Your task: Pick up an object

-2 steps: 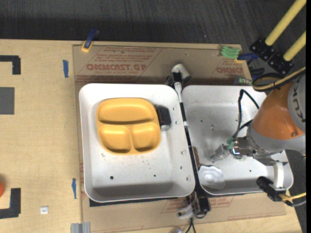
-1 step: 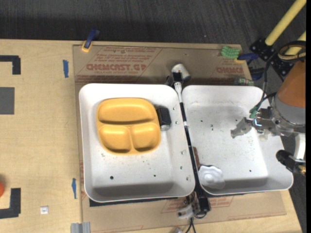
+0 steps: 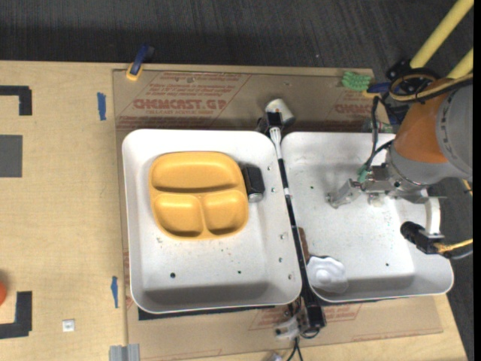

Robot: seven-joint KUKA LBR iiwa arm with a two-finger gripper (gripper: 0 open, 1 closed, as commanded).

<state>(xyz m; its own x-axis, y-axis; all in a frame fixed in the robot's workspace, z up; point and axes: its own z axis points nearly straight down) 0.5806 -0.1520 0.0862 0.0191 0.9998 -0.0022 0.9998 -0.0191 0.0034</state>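
A yellow divided plate lies in the left bin, towards its back. A small black and grey object rests against the plate's right edge. In the right bin a white crumpled object sits at the front left corner. My gripper hangs over the middle of the right bin, pointing left, well behind the white object and apart from it. I see nothing held in it.
The grey arm with its orange band covers the right bin's back right part. A black cable runs along the ridge between the bins. A yellow pole slants at the top right.
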